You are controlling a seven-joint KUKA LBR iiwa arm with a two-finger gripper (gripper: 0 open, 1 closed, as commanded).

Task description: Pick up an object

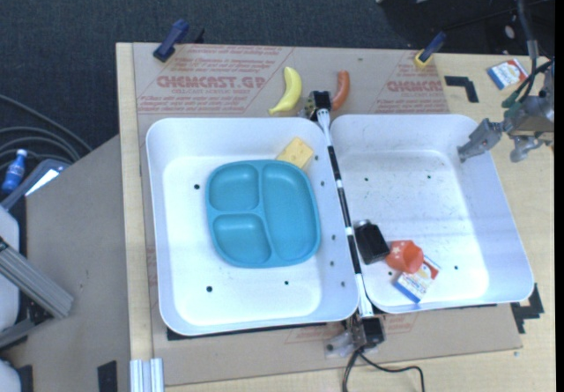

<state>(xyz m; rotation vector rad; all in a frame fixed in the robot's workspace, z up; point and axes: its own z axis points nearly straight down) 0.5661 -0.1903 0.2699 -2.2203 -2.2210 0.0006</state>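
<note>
1. The two-finger grey metal gripper [490, 140] hangs at the 3 o'clock edge of the scene, over the upper right rim of the right shallow white plastic bin [441, 293]. 1 finger juts toward 9 o'clock; whether the pair is spread or pressed together, I cannot tell, and nothing shows between them.

2. Candidates for the pick sit at 5 o'clock in that bin: a small black rectangular block [371, 242] just beside the inner wall, a soft red-orange lump [406, 255] near it, and a flat red, white and blue packet [414, 282] touching or under the lump.

3. Risk 1: that cluster is tight. My judgement is that a descent there could catch 2 items or nudge 1 aside and close on nothing.

4. Risk 2: the black block hugs the centre divider, so a finger may strike the wall.

5. Risk 3: the packet lies flat and thin, likely to slip the fingers.

6. The left white bin [176, 293] holds a teal 3-compartment plastic plate [263, 212] and a yellow wedge-shaped block [296, 152] at its 12 o'clock, touching or just beside it; a reach that far crosses the divider.

7. Open room: the right bin's floor from 12 o'clock through the centre is bare, a good approach lane. A yellow plastic banana [286, 91] and an orange-brown sausage-shaped toy [340, 89] lie outside the bins on the bench at 12 o'clock.
</note>
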